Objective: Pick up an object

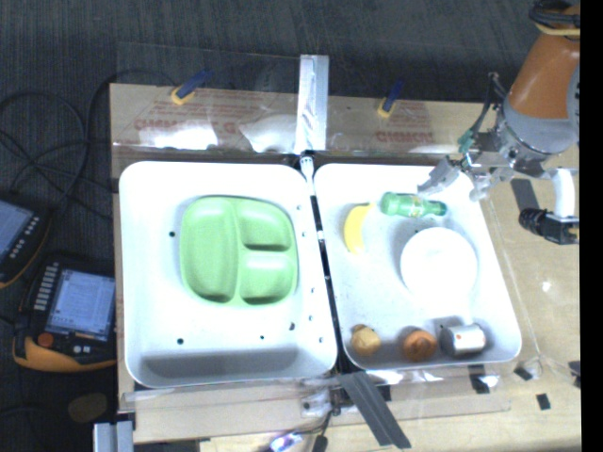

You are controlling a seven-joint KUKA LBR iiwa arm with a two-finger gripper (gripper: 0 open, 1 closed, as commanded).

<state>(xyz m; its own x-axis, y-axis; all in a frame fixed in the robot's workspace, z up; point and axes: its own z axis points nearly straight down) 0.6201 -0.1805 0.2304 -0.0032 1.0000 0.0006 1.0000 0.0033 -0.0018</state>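
One fixed cam above the tabletop [528, 281], angled down, mid-distance; both white bins [151, 347] fill frame centre.

Two white bins [132, 281] are seen side by side. One green divided plate [237, 249] is held in the left bin. Beside that plate, in the right bin, are counted one banana [354, 228], one green bottle [412, 204], one white disc [438, 260], two brown round fruits [366, 340] and one metal can [462, 338].

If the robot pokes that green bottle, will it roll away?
Probably. The green bottle lies on its side in the right bin and looks round, so a sideways nudge could roll it. It seems small and plastic, likely light and a bit slippery.
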